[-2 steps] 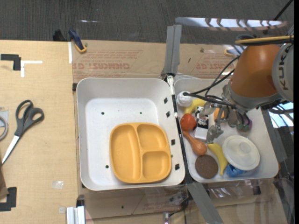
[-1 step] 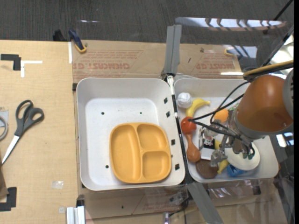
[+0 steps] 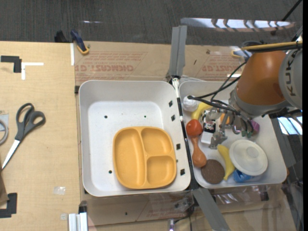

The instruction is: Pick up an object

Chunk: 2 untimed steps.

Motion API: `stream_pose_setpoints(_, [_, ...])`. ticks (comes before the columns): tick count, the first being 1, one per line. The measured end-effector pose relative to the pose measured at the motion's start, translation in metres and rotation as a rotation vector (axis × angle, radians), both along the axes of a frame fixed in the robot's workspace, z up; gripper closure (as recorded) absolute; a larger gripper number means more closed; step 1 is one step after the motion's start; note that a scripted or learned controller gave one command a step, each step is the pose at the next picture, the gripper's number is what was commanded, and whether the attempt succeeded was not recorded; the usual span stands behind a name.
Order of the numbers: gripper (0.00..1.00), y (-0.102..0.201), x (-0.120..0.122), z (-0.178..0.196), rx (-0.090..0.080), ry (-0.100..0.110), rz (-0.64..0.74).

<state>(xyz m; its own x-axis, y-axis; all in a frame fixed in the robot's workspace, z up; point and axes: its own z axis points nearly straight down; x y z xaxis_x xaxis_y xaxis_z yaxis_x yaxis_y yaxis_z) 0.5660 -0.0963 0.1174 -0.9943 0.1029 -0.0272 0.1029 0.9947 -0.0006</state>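
Observation:
The right bin (image 3: 275,143) holds a jumble of small objects. A red ball (image 3: 194,127) lies at its left side, with a brown wooden spoon (image 3: 198,156) below it and a dark brown disc (image 3: 213,171) at the front. A yellow banana (image 3: 226,159) lies beside a white round lid (image 3: 248,157), and a blue piece (image 3: 240,177) peeks out under that lid. Another yellow piece (image 3: 199,110) sits near the back, and a purple bit (image 3: 253,126) lies at the right. My gripper (image 3: 218,131) hangs low over the middle of this bin, just above the banana's upper end.
The left bin (image 3: 91,129) holds a yellow divided plate (image 3: 144,156). Scissors (image 3: 21,126) lie on the wooden bench at the far left. The arm's orange band (image 3: 260,78) looms over the right bin's back corner. Cardboard lies behind both bins.

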Motion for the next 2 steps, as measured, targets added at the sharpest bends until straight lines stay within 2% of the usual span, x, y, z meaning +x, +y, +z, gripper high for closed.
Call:
stream_pose_setpoints(1, [0.0, -0.027, -0.061, -0.009, -0.001, -0.023, -0.09])
stream_pose_setpoints(2, [0.0, -0.094, -0.018, 0.004, 0.003, 0.005, -0.144])
